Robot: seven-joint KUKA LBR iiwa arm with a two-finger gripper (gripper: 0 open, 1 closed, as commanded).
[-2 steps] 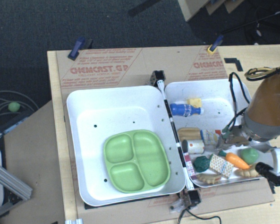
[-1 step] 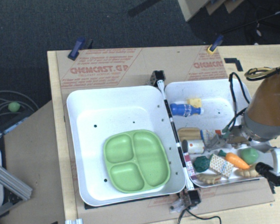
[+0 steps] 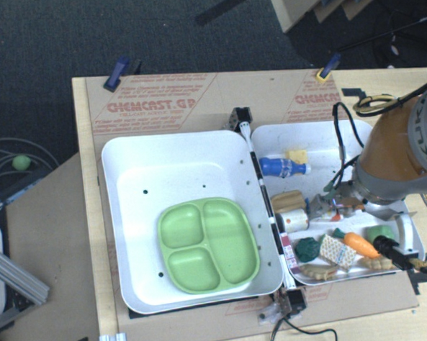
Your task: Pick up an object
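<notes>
The gripper (image 3: 332, 203) sits low in the right bin (image 3: 319, 134), below and right of the blue bottle (image 3: 282, 167). Its state, spread or closed, cannot be determined. A brown block (image 3: 287, 200) lies directly below the bottle, with a white-and-red can (image 3: 292, 220) under it. An orange carrot (image 3: 361, 244) lies farther below and right. A green divided plate (image 3: 207, 244) lies below and left of the bottle, in the left bin (image 3: 119, 161).

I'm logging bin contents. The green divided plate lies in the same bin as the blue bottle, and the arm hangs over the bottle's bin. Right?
Not quite. The camera view shows the green divided plate in the left-hand bin, apart from the blue bottle, which lies in the right-hand bin, where the arm hangs.
</notes>
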